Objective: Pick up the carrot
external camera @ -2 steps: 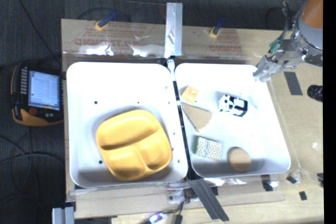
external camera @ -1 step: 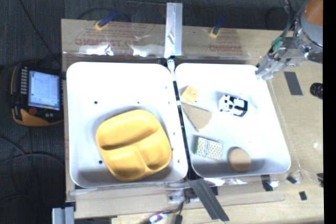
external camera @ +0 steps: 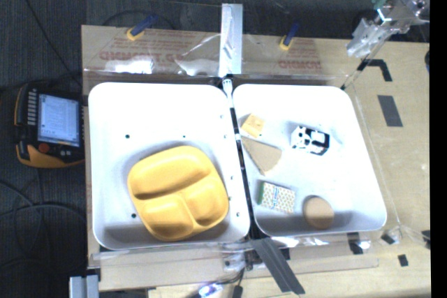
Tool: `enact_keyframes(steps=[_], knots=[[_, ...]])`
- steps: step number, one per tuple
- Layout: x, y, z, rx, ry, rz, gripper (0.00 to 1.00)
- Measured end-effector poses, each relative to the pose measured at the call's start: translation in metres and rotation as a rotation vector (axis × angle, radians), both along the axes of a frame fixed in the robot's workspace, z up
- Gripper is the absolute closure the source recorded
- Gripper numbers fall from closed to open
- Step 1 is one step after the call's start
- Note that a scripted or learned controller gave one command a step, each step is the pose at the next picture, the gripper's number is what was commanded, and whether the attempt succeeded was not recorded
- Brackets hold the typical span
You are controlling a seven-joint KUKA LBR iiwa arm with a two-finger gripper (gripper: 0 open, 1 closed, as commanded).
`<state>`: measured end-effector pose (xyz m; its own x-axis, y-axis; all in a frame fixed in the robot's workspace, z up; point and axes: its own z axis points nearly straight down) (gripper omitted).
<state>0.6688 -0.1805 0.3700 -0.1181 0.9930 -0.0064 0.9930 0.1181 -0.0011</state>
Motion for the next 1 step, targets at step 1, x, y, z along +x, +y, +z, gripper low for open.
enact_keyframes(steps=[1], knots=[[0.0009,0.0016,0.0096,-0.006,0.0,0.002,1.0]])
